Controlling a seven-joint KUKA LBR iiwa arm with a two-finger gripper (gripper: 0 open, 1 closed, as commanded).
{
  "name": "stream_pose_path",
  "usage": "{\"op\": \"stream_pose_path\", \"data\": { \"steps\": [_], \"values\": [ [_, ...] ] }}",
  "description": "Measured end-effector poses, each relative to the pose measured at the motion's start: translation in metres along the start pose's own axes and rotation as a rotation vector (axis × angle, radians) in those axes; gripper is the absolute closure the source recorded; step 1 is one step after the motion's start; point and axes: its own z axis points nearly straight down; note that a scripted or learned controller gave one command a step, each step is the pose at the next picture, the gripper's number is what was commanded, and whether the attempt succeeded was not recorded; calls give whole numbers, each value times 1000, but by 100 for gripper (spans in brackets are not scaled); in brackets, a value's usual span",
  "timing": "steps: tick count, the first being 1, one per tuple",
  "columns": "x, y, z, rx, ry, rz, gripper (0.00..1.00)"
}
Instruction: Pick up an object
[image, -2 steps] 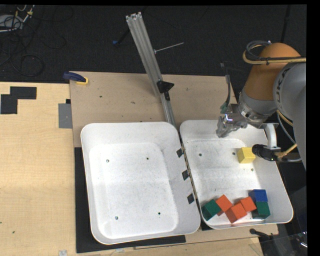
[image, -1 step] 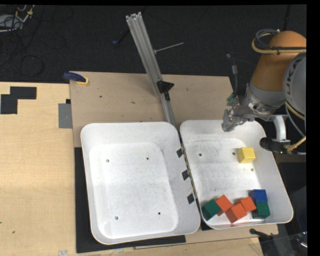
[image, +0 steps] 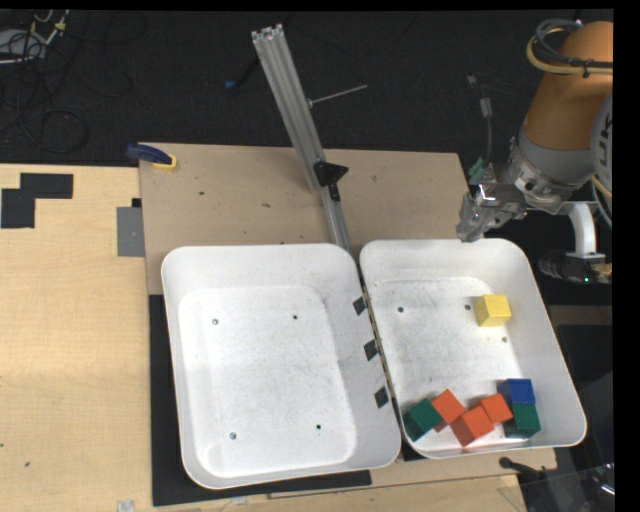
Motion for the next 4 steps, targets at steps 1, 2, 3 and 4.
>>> {"op": "stream_pose_path", "data": {
  "steps": [1, 2, 3, 4],
  "values": [
    [55, -2, -2, 8, 3, -3, 100],
    [104, -12, 15, 11, 2, -2, 100],
    [156, 0, 30, 8, 2, -2, 100],
    [210, -1, 23, 6, 2, -3, 100]
  ]
}}
